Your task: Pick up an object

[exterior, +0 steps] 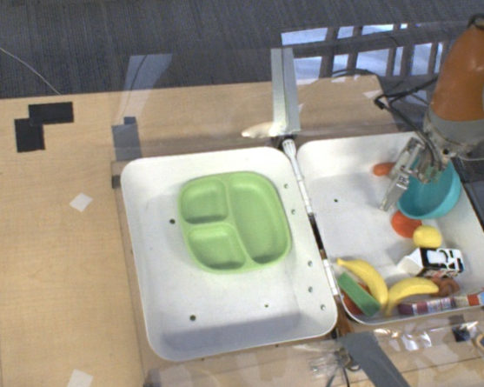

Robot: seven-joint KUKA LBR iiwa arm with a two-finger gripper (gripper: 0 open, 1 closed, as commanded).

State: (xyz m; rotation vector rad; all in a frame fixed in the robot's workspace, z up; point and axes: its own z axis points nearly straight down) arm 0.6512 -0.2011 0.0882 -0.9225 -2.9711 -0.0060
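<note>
I find the gripper (400, 179) at the right bin's (350, 219) two o'clock corner, fingers apart, nothing between them. The teal bowl (430, 196) sits just beside. I would centre over its rim before descending.

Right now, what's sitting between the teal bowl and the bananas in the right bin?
In the camera view, an orange ball and a small yellow piece lie between the teal bowl and the bananas.
</note>
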